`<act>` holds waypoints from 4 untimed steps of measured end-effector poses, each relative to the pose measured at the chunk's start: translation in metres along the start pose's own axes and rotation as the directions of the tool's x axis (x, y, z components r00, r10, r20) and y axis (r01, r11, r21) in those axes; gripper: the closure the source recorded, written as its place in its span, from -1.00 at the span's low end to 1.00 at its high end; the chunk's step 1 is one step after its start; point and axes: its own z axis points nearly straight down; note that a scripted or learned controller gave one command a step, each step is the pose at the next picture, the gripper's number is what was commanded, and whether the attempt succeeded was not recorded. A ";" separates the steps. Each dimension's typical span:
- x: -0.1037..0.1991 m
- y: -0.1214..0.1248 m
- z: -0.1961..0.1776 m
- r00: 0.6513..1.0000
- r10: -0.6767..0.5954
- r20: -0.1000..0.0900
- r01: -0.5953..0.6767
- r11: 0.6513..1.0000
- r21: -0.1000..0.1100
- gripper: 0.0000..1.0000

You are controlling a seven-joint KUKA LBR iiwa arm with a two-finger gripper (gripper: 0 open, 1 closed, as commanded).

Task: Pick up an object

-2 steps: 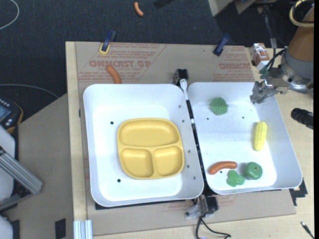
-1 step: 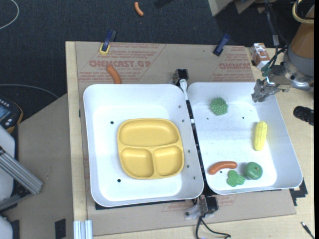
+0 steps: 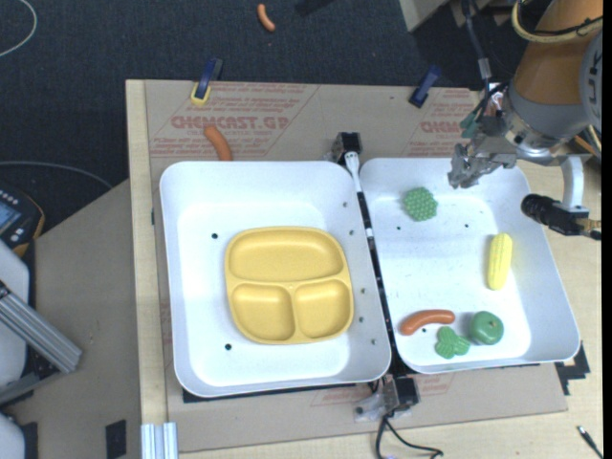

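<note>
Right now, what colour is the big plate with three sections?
Yellow, the plate in the camera view.

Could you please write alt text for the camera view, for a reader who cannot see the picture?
A grey robot arm's claw hangs over the far edge of the right white bin, which holds a green broccoli, a yellow corn cob, a sausage and two more green toys. The left white bin holds a yellow divided plate.

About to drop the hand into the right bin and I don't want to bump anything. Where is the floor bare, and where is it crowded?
In the right bin, the middle is bare, bordered by the green bumpy ball, the corn and the sausage. The near edge is crowded: sausage, green leafy piece and green apple sit close together. The hand hovers at the far edge.
</note>
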 end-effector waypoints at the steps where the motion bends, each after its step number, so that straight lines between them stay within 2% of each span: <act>1: 0.046 0.018 -0.019 1.000 -0.001 -0.001 0.001 1.000 -0.002 1.00; 2: 0.055 0.026 -0.006 1.000 0.004 0.001 -0.004 1.000 0.001 1.00; 3: 0.053 0.015 0.000 1.000 0.006 0.000 -0.006 1.000 0.007 1.00; 4: 0.052 0.017 0.000 1.000 0.005 0.001 -0.005 1.000 0.003 1.00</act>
